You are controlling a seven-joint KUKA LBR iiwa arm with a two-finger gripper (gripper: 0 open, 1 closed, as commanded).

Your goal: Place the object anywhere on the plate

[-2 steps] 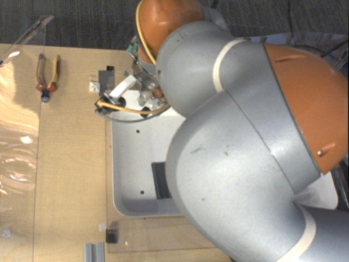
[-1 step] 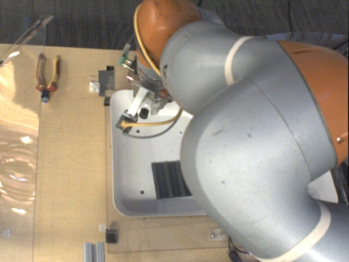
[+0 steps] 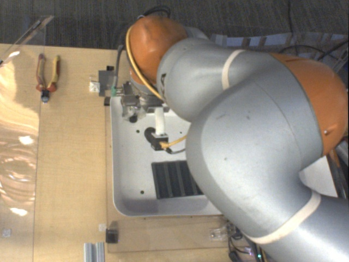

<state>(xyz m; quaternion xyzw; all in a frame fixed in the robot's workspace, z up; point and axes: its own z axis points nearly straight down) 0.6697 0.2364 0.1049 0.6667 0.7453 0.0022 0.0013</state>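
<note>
My gripper (image 3: 131, 111) hangs low over the far left corner of a white bin (image 3: 124, 192), close to its left wall. The grey arm with its orange band reaches in from the right and hides most of the bin. A dark ribbed rectangular thing (image 3: 172, 180) lies flat on the bin's floor toward the near side, its right part hidden under the arm. It lies well apart from the gripper, nearer the camera.
Pliers with red and yellow handles (image 3: 47, 75) lie on the wooden bench at the far left. A small fixture (image 3: 104, 84) sits at the bin's far left corner. A small black block (image 3: 112, 235) and a metal piece (image 3: 94, 251) stand at the bench's near edge.
</note>
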